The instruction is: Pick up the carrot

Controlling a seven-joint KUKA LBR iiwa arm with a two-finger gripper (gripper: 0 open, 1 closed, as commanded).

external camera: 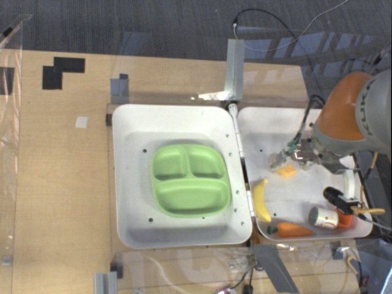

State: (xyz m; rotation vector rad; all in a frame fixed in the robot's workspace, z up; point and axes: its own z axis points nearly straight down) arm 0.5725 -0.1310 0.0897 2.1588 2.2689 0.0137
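Two white bins (128, 225) (269, 127), one green plate (190, 179), one banana (261, 201), one carrot (293, 229), one can (324, 217), one yellow block (286, 171).

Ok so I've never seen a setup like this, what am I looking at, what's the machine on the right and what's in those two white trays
This is one picture from a camera fixed above a bench, looking down at a slant. The grey and orange shape on the right is a robot arm; its gripper hangs over the right white bin. In that bin lie a banana, a carrot along the near edge, a small yellow block next to the gripper, and a metal can on its side. The left white bin holds a green divided plate. The job is picking up the carrot, which lies on the bin floor, apart from the gripper, so it is not held.
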